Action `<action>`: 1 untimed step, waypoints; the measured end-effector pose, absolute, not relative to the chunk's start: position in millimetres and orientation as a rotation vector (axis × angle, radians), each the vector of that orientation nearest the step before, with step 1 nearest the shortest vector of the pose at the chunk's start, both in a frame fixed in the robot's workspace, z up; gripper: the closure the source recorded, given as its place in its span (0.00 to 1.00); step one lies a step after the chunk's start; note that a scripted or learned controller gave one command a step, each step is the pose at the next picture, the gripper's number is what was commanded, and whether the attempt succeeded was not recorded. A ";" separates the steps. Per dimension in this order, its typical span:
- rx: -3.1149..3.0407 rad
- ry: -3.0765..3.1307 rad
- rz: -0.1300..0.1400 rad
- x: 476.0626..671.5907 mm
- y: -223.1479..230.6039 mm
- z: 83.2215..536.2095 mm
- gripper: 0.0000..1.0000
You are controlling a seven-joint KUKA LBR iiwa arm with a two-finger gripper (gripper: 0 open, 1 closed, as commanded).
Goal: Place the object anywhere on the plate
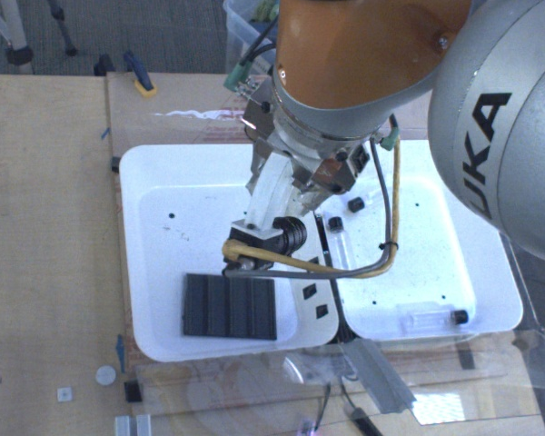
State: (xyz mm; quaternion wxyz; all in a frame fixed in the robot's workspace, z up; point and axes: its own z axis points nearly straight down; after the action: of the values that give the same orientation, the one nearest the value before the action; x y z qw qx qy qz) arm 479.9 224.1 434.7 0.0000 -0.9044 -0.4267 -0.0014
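Grey ribbed plate (230, 306) sat at the left bin's (186, 234) front edge, clear tube (424, 317) in the right bin's (418, 243) front corner. Couldn't tell if the tool (307, 196), over the divide, was wide or narrow. Best bet was grabbing the tube mid-length.

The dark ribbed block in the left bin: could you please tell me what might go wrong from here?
The dark ribbed block lies close to the near wall of the left bin, so a descent there might strike the rim. The arm hangs over the divide between the bins; a sweep across could knock the small black piece in the right bin.
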 end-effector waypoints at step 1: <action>-2.777 -1.470 -0.002 492.1 225.5 434.5 1.00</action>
State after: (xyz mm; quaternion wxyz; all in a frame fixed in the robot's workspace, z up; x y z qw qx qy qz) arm 492.1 225.5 434.5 -0.0003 -0.8838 -0.4679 -0.0006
